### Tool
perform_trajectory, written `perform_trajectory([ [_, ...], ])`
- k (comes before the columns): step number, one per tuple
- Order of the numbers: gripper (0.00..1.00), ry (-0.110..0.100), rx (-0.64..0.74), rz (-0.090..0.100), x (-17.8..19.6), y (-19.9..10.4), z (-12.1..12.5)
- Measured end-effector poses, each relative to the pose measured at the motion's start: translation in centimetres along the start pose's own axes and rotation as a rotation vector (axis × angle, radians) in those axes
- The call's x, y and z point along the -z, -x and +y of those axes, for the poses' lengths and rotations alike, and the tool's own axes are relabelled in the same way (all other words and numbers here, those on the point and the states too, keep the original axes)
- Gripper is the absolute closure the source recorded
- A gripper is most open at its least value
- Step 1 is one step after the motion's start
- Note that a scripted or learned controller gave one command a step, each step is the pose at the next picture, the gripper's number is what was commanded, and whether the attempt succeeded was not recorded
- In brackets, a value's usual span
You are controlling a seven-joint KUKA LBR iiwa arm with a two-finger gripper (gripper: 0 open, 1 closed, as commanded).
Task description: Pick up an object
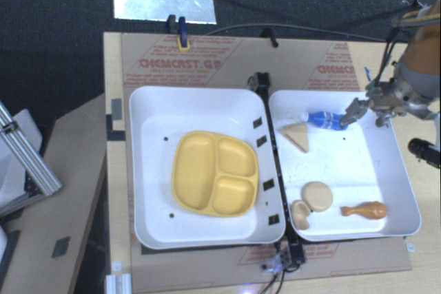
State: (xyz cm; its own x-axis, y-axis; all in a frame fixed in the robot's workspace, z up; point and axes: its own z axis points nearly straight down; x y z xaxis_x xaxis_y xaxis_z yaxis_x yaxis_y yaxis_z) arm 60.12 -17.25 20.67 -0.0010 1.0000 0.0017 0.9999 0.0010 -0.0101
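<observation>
With the spread, unladen fingers (365, 111) beside the blue bottle (324, 120) near the bin wall (331, 94), it may roll away.

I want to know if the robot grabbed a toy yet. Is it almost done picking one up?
Not yet. Done so far: the gripper has reached the far end of the right bin, beside the blue bottle. In hand: I cannot see anything held. Left to do: grab and lift something. The sandwich wedge, round buns and chicken drumstick lie on the bin floor; the yellow tray sits in the left bin.
</observation>
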Motion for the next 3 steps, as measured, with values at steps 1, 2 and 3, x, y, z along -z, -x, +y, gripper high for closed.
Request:
perform_trajectory([
  [1, 0.00, 0.012, 0.003, -0.002, 0.7, 0.0, 0.3],
  [2, 0.00, 0.009, 0.005, -0.002, -4.0, -0.9, 0.6],
  [3, 0.00, 0.008, 0.001, -0.002, -9.9, -0.2, 0.7],
])
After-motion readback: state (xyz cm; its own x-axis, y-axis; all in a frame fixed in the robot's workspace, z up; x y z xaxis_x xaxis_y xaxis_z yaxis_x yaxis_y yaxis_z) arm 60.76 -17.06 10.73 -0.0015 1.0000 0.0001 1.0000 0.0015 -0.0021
